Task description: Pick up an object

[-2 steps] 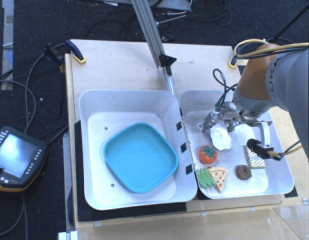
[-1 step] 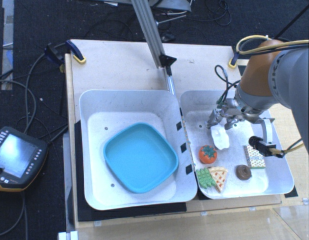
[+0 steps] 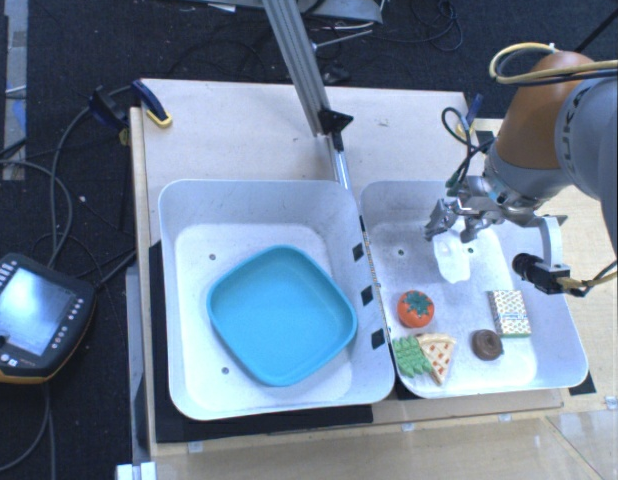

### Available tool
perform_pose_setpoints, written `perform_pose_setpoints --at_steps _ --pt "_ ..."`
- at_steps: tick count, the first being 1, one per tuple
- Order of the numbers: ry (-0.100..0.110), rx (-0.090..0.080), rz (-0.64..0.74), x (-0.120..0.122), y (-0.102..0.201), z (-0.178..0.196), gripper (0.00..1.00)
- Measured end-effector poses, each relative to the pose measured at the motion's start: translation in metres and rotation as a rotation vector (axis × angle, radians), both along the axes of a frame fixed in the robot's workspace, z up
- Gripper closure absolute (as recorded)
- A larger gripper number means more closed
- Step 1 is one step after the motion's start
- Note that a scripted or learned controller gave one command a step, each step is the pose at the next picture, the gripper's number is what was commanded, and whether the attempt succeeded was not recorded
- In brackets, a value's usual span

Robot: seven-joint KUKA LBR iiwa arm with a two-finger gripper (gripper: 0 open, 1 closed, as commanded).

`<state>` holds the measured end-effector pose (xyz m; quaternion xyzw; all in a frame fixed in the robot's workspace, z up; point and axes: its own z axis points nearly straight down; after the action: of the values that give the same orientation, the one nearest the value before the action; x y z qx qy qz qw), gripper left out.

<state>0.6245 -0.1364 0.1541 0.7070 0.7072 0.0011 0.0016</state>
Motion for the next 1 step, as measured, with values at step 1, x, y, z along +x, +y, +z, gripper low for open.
perform_pose_setpoints --at_steps 1 --pt "0.0 0.0 0.0 0.0015 0.0002 0.0625 1.0"
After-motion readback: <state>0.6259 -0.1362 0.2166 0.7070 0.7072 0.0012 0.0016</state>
